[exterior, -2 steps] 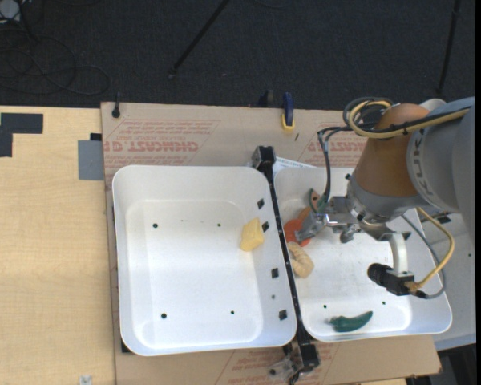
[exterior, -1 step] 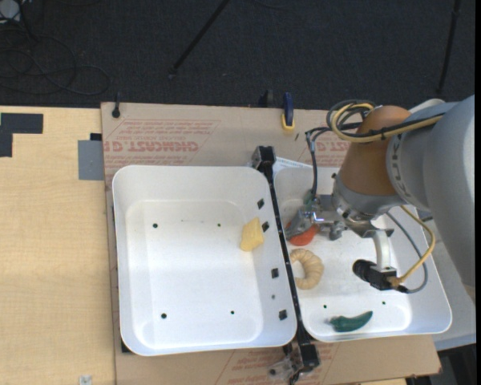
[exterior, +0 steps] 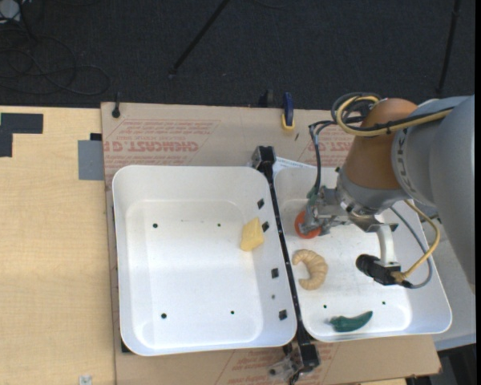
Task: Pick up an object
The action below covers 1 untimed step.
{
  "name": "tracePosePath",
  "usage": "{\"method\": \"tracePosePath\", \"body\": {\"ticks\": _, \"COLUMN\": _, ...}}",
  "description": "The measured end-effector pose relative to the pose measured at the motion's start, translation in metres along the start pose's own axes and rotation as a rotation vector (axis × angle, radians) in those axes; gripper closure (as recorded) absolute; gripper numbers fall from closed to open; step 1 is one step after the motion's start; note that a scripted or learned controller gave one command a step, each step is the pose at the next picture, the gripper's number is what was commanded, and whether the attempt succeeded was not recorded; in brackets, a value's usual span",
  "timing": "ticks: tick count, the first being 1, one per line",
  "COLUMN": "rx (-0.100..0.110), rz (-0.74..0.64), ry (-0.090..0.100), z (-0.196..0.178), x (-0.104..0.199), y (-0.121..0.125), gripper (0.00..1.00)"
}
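Note:
My gripper (exterior: 314,220) is low in the right bin (exterior: 433,315), near its left wall. A small red-orange object (exterior: 307,228) lies directly under it, partly hidden by the gripper. A tan croissant-shaped piece (exterior: 311,268) lies just below that on the bin floor. Near the front of the same bin rests a dark green pepper-like piece (exterior: 351,321). A yellow wedge (exterior: 252,236) sits in the left bin (exterior: 144,215), close to its right wall.
A black divider with clips (exterior: 276,247) runs between the two bins. The arm's grey body and orange band (exterior: 385,147) hang over the right bin's back half, with cables and a black fitting (exterior: 378,269) beside the croissant.

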<state>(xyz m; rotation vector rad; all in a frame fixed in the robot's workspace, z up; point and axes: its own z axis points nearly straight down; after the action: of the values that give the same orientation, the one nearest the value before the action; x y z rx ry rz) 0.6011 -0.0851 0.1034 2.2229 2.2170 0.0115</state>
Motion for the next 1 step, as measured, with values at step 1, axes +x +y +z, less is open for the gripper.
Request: {"method": "tracePosePath", "body": {"ticks": 1, "rx": -0.004, "rz": -0.014, "ry": 0.000, "z": -0.0900, "x": 0.0938, "y": 0.0452, "gripper": 1.00}}
